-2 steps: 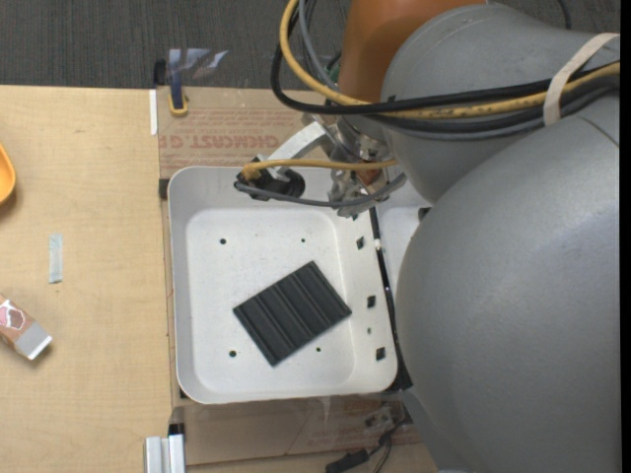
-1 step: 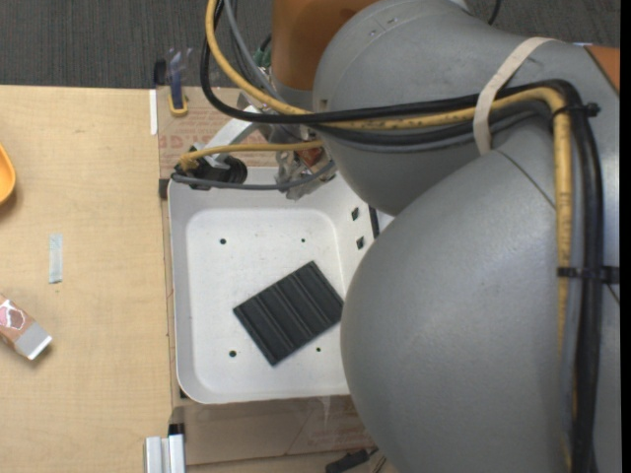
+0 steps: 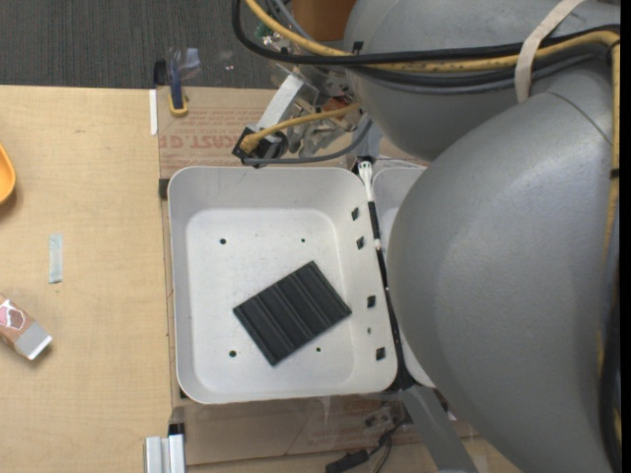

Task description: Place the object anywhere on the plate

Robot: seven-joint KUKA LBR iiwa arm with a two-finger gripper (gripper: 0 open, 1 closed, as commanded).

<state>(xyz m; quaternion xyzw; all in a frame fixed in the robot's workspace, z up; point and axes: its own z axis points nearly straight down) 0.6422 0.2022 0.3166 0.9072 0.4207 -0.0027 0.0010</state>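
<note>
A black ridged rectangular slab (image 3: 292,312) lies flat in the left white bin (image 3: 197,264), turned at an angle, a little below and right of the bin's middle. Nothing touches it. The arm's large grey body (image 3: 513,264) fills the right side of the view and covers most of the right bin (image 3: 392,197), of which a narrow strip of rim shows.
Yellow and black cables (image 3: 296,42) hang above the bins' far edge. On the wooden bench to the left lie a small grey strip (image 3: 55,259), a brown and white packet (image 3: 22,330) and an orange rim (image 3: 5,175) at the frame edge. A blue clamp (image 3: 176,77) stands at the back.
</note>
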